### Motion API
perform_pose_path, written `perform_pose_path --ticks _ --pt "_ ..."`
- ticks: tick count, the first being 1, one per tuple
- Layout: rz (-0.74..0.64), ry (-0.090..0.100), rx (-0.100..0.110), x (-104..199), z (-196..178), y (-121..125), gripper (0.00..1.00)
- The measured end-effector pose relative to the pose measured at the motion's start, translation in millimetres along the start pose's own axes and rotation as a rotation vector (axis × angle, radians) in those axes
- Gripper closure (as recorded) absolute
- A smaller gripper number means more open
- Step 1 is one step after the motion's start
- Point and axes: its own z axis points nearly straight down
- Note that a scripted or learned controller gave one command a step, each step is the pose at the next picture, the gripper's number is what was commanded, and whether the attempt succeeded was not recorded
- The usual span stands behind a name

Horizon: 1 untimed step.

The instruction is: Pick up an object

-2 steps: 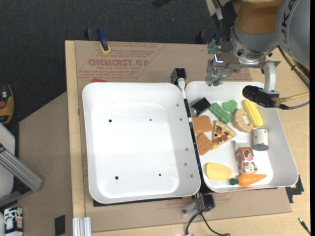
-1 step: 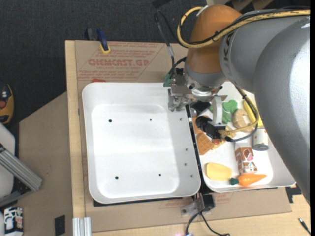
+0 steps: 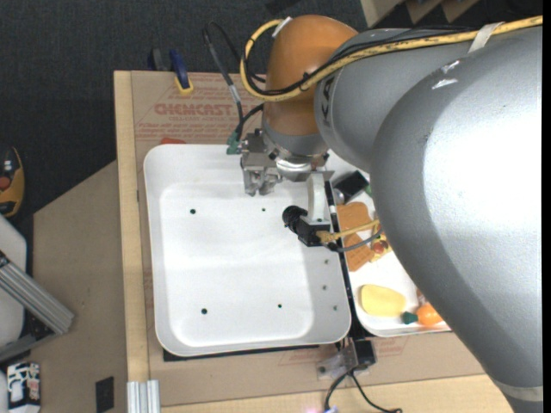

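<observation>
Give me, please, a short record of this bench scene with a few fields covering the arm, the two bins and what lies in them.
arm: grey arm with orange band, reaching in from the right
gripper: gripper over the far edge of the left bin
left bin: white bin, small dark dots on its floor
right bin: right bin, largely hidden by the arm
contents: yellow object, small orange object, brown block

Grey arm reaches left, tool (image 3: 256, 184) pointing down
</observation>
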Motion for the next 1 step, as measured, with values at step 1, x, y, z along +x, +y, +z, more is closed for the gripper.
perform_pose_path --ticks 1 --pt "0.009 -0.003 0.003 -1.5 72.2 -28.6 1.0"
